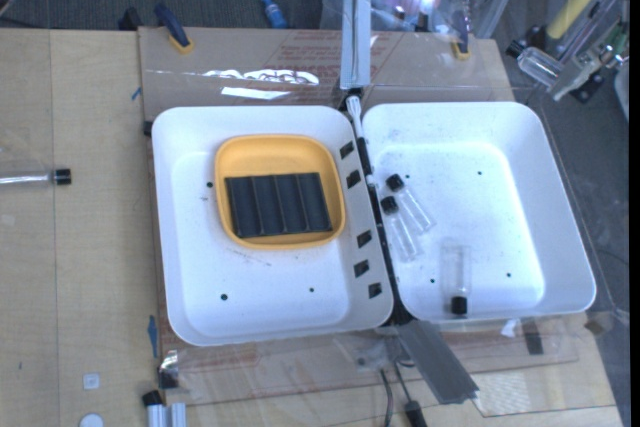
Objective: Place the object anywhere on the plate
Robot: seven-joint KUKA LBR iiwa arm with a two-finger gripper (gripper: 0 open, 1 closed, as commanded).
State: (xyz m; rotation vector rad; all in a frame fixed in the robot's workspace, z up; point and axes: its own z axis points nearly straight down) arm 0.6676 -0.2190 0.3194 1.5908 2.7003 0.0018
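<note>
Ribbed dark object (278,205) lying flat on the yellow plate (232,165) in the left bin (190,305).
Three clear vials with black caps, (405,200), (396,230) and (456,280), lie in the right bin (555,215); how the pincer stands cannot be told.

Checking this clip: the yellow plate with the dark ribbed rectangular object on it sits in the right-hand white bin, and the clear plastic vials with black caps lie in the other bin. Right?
Not quite. The camera view shows the yellow plate, with the dark ribbed rectangular object on it, in the left-hand white bin. The clear plastic vials with black caps lie in the other bin, the right-hand one.
</note>
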